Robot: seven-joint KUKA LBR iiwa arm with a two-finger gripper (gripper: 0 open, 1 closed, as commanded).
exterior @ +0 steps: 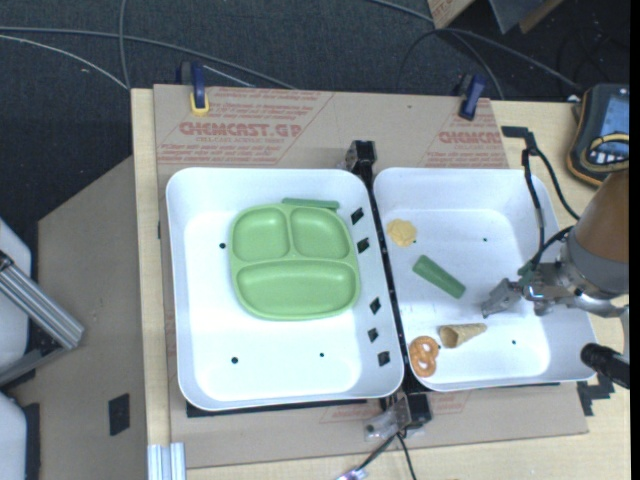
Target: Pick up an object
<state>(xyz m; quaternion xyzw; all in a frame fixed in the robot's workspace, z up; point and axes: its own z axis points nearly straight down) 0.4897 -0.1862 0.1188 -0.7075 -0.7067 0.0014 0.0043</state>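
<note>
- From the camera view above the bench, we are looking down on two white bins sitting side by side: the left bin [200, 348] and the right bin [480, 368].
- We are seeing a green divided plate [294, 262] lying flat in the left bin, with a darker green piece [312, 204] peeking out just behind its far edge.
- In the right bin we are finding four small things: a round yellowish chip [402, 233] near the far left corner, a green block [439, 276] lying at a slant near the middle, an ice-cream cone [461, 334] on its side nearer the front, and a pretzel [424, 354] at the front left corner.
- The arm is reaching in from the right, and its gripper [497, 303] is sitting low over the right bin, just right of the green block and above the cone.
- We are seeing nothing between its fingers; how far apart they are standing, we cannot tell.
</note>
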